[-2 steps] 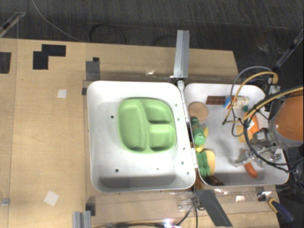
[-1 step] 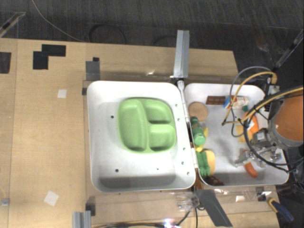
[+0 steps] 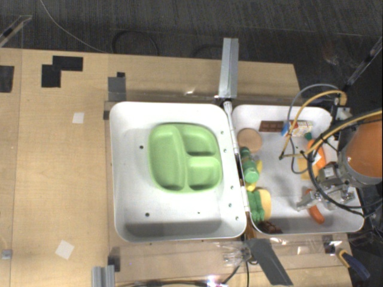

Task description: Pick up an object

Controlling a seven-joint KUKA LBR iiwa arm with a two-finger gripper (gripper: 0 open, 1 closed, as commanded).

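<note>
My gripper (image 3: pixel 323 195) is low over the right side of the right bin (image 3: pixel 281 178), below the arm's orange band (image 3: pixel 365 154). Cables loop above it. A small orange carrot-like piece (image 3: pixel 318 214) lies right under or against the gripper. Another orange piece (image 3: pixel 320 156) sits just behind it, partly hidden by cables. Along the bin's left wall lie a tan round piece (image 3: pixel 250 139), a green piece (image 3: pixel 249 167) and a yellow-and-green corn-like piece (image 3: pixel 260 202). A brown bar (image 3: pixel 270 125) rests at the far wall.
The left bin (image 3: pixel 128 178) holds a green divided plate (image 3: pixel 184 156). A white packet with coloured marks (image 3: pixel 300 127) lies near the right bin's far wall. A dark brown piece (image 3: pixel 270 226) sits at the near wall. A metal post (image 3: pixel 228 64) stands behind the bins.
</note>
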